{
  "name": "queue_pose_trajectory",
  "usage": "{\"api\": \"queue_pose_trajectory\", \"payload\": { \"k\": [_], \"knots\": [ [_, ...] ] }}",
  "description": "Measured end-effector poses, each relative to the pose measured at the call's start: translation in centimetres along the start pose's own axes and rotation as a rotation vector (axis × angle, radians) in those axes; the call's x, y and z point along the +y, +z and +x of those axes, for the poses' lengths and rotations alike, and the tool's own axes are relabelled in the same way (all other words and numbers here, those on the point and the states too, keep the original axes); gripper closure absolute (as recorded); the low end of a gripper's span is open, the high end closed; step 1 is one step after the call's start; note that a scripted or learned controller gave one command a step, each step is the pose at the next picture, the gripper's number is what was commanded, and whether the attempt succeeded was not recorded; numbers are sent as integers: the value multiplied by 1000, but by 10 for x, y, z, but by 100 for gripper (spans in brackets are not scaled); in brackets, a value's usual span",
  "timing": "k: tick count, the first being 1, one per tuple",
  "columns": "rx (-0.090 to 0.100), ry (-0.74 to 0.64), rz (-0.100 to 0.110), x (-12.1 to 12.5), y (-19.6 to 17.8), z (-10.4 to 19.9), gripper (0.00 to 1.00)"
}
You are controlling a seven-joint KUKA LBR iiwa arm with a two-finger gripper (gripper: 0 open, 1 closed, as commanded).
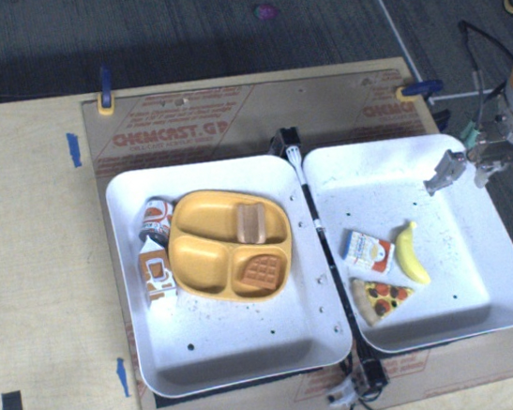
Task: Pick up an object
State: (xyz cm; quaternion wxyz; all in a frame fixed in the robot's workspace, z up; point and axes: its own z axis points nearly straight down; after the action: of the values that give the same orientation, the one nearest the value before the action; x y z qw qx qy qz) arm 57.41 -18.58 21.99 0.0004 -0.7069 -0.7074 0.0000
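Note:
In the right bin (pixel 498 307) lie a small white carton (pixel 367 250), a yellow banana (pixel 412 254) and a pizza slice (pixel 384 296), close together near the bin's left half. My gripper (pixel 458 172) hangs above the bin's far right corner, well to the upper right of the banana. Its fingers stand apart, open, with nothing between them. One grey finger (pixel 440 173) points down and left over the bin floor.
The left bin (pixel 164 354) holds a yellow divided tray (pixel 229 244) with a brown slab (pixel 250 221) and a waffle (pixel 261 272) in it. A can (pixel 155 220) and a white-orange box (pixel 155 271) sit by the tray's left side. A black divider (pixel 315 229) separates the bins.

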Motion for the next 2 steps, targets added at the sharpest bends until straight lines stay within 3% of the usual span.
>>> {"api": "queue_pose_trajectory", "payload": {
  "k": [1,2],
  "knots": [
    [-2,0,-3,-15,124,-6,0],
    [-7,1,-15,-65,131,22,0]
  ]
}}
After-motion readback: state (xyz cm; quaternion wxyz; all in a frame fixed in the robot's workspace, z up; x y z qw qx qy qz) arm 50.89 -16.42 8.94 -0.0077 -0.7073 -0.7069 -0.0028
